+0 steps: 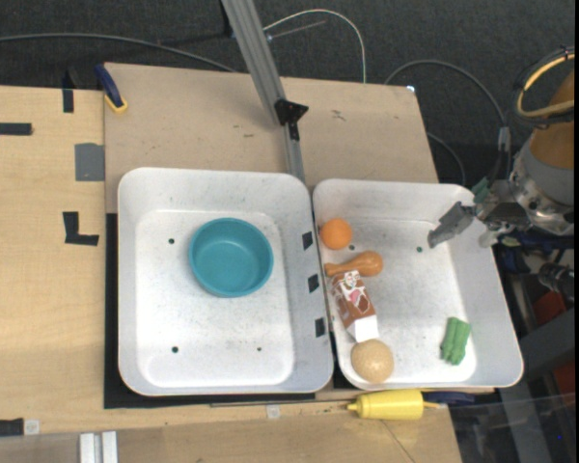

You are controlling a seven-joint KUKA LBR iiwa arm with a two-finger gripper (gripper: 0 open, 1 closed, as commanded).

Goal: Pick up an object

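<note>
While my gripper (451,226) hung over the right bin's (492,287) far right edge, I couldn't tell its jaws' state; the green object (454,340) lay near that bin's near right corner, unheld.

A grey pole (256,41) slants over the bench (39,258), cables (318,17) behind.

You cannot make out how the tool's (451,226) fingers stand; the arm (550,152) runs off your view's right edge.
</note>
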